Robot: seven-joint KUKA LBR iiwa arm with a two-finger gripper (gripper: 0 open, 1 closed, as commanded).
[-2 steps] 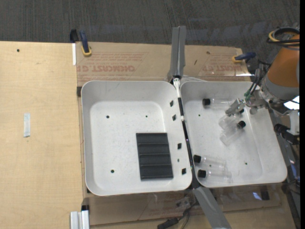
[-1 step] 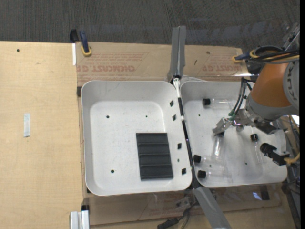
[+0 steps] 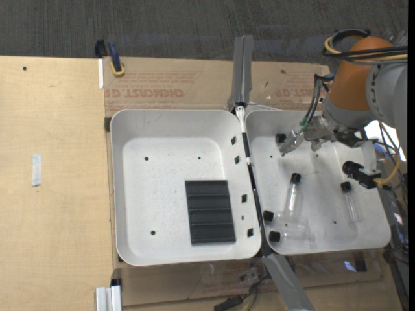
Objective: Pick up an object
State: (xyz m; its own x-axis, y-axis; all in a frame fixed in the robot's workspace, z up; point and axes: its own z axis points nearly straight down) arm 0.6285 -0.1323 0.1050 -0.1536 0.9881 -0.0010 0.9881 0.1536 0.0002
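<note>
Left bin (image 3: pixel 130 193): 1 black ribbed block (image 3: pixel 210 211), long axis 12-to-6. Right bin (image 3: pixel 363 238): 2 clear black-capped tubes, tube A (image 3: pixel 292 194) and tube B (image 3: pixel 349 201), both 12-to-6, caps at 12. Gripper (image 3: pixel 305 135) at bin's 11; fingers spread, nothing held. Cardboard (image 3: pixel 155 86) print mirrored, unreadable.

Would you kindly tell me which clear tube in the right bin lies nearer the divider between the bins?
The tube mid-bin; the other tube lies toward the outer rim.
</note>
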